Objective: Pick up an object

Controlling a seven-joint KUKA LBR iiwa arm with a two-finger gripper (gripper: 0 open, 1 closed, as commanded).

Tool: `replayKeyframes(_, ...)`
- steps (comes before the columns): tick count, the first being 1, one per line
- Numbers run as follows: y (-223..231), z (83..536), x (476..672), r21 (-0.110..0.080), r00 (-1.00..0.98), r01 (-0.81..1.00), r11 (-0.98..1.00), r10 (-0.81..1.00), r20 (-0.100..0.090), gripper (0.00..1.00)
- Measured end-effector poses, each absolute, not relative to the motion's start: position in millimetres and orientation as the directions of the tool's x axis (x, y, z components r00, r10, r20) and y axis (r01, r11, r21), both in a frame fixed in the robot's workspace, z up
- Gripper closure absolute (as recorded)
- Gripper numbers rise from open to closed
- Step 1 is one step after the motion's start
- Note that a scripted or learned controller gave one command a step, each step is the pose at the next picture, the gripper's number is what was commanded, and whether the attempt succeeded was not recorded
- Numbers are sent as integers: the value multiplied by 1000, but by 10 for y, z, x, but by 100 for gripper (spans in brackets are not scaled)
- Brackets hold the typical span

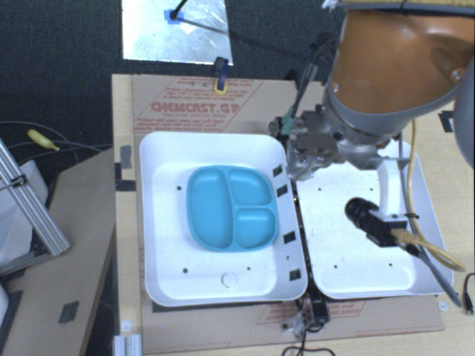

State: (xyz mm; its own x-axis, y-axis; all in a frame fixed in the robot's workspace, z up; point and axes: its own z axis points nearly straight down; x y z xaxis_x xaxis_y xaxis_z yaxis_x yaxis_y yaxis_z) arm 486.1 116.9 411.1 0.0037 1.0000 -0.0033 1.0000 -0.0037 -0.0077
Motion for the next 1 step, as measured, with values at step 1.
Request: replayKeyframes(1, 1516, 4642, 4868, 7, -6, 1000, 6, 1000, 3, 100)
